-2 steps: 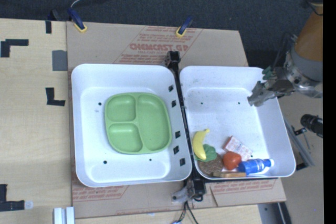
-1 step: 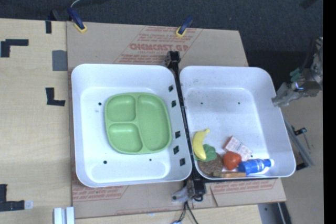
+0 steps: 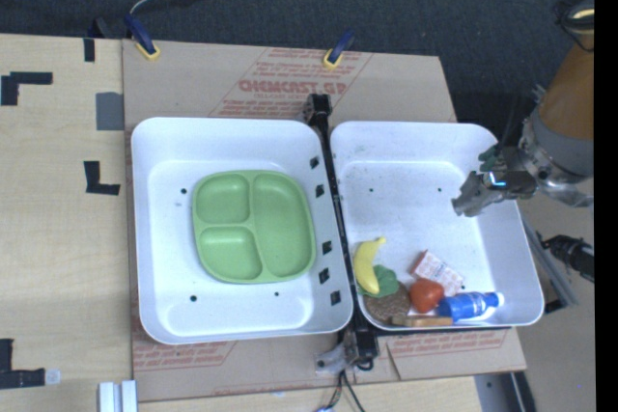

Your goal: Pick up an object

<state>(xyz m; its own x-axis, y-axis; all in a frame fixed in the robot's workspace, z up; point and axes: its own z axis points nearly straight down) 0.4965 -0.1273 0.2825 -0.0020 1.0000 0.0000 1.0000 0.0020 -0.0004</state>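
The gripper (image 3: 470, 199), on the end of a grey arm entering from the right, hangs over the right bin (image 3: 425, 135) near its right wall. Whether anything sits between its tips, or how they stand, cannot be told at this size. From the gripper, the loose objects all lie toward seven o'clock, heaped in the bin's near corner and well apart from the tool. Nearest is a red-and-white packet (image 3: 432, 267), then a red tomato-like piece (image 3: 426, 294) just below it. A blue bottle (image 3: 470, 305) lies at about six o'clock, its long axis running roughly eight to two o'clock. Farther out toward eight o'clock stand a yellow banana (image 3: 368, 263) and a green piece (image 3: 386, 282). The left bin (image 3: 164, 140) holds a green divided plate (image 3: 254, 226) at nine o'clock.
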